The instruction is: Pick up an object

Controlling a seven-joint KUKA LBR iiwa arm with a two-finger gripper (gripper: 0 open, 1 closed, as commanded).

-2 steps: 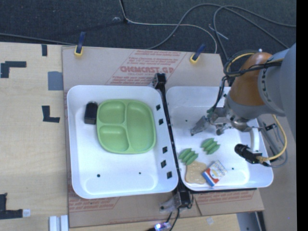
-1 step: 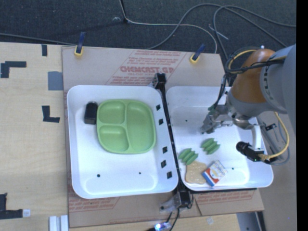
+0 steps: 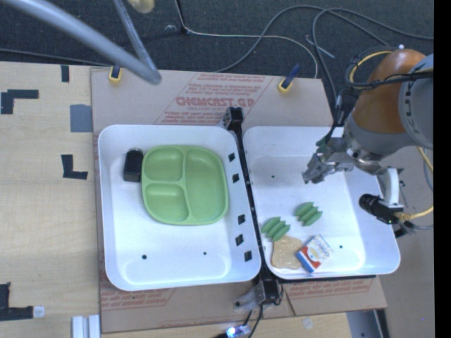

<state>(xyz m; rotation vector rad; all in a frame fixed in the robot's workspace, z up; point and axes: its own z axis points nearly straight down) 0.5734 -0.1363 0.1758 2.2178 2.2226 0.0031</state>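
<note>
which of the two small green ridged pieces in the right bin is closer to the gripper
The upper-right green ridged piece, lying just below the gripper. The other green ridged piece sits lower left, beside the tan flat piece.

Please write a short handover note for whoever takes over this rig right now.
End effector: above the right bin, near its upper middle, nothing seen held.
Right bin, near its front edge: two green ridged pieces, a tan flat piece, a small red, white and blue packet.
Left bin: green divided plate with a black block beside it.
Done: nothing picked yet.
Left: choose an object, grasp and lift it.
</note>
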